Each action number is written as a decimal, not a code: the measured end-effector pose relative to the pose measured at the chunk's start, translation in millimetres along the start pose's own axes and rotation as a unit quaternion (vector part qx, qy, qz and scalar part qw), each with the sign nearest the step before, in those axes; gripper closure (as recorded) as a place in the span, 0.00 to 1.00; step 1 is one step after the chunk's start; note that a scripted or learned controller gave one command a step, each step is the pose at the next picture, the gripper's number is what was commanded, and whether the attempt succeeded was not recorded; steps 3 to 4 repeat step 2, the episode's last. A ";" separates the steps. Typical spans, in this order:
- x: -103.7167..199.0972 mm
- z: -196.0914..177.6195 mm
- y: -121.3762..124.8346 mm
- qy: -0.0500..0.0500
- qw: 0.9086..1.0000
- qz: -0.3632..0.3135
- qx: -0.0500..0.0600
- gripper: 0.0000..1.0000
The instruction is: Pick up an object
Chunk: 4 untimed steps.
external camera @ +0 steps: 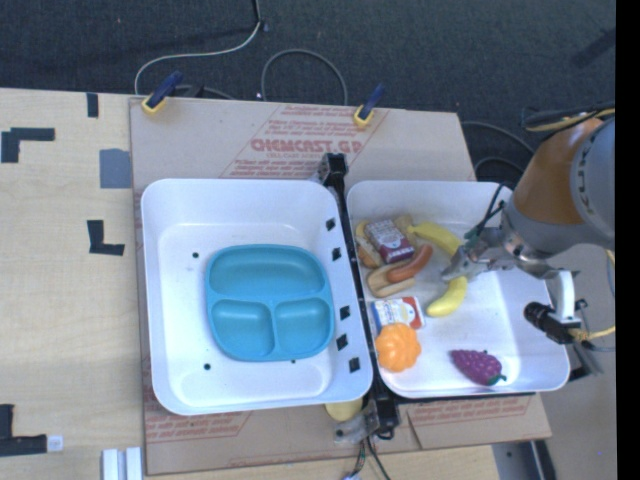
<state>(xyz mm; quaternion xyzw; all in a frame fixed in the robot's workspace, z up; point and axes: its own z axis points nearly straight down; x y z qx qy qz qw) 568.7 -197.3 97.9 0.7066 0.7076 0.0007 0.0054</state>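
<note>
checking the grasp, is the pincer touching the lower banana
Cannot tell. In the camera view the pincer sits right above the lower banana, but the picture is too blurred to show contact or a gap.

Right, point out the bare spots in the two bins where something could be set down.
Left bin: a bare strip all round the blue tray, widest at its far edge. Right bin: bare floor between the lower banana, the grapes and the right wall. Crowded along the divider: hot dog, packets, orange, with the pincer there.
</note>
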 end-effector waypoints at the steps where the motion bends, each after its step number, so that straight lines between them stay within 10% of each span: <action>1: 27.7 -133.5 0.1 0.002 1.000 -0.002 -0.002 1.00; 2: 101.2 -140.6 3.2 0.004 1.000 -0.003 0.004 1.00; 4: 101.2 -140.6 3.2 0.004 1.000 -0.003 0.004 1.00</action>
